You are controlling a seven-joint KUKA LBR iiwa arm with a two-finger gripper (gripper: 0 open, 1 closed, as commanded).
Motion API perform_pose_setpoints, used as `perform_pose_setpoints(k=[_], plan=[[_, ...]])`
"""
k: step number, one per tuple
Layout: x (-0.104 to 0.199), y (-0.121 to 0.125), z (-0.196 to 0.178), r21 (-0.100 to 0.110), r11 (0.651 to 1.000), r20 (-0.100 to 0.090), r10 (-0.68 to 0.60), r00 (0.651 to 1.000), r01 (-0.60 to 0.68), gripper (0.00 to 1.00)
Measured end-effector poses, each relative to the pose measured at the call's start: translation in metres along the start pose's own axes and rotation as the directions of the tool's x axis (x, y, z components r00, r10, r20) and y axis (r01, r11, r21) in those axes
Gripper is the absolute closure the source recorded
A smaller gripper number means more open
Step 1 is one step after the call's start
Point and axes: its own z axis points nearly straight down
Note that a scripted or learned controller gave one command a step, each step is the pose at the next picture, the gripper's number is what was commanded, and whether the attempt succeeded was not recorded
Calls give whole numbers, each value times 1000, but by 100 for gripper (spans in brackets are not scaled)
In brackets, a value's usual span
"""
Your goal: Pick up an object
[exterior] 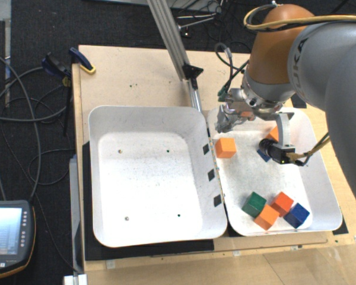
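From my end the gripper [228, 121] sits over the upper-left corner of the right bin [243, 177], just above an orange cube [225, 147] in the frame. Its metal blurs into the wrist there, so I can't tell how the jaws stand, nor whether it touches the cube. The cube is matte w/ crisp edges and lies apart from the rest, near the bin's left wall. At lower right of that bin four blocks huddle close together: a green cube [254, 204], an orange block [267, 217], a red-orange block [282, 202] and a blue block [296, 214], all flat-faced, prob. foam or wood, can't say which. Two more bits are half hidden by the robot's hardware at mid-right: a blue piece [262, 154] and an orange piece [273, 134], shapes unclear. Both bins are shallow white plastic w/ rounded corners and fine dark speckles; the left bin [142, 183] fills the centre. The arm [329, 58], smooth grey w/ a glossy orange band, bulks in from upper right and cuts off the right bin's far edge. The bench [124, 70] is pale plywood. A ribbed aluminium bar [169, 31] slants down from top centre. A blue-and-yellow clamp [77, 61] grips the bench's upper-left corner. A pendant screen [9, 236] is cropped at lower left.
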Motion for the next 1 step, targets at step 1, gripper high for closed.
perform_pose_setpoints(k=[1], plan=[[63, 10, -8, -2, 1000, -2, -1, 1000, 1, 100]])
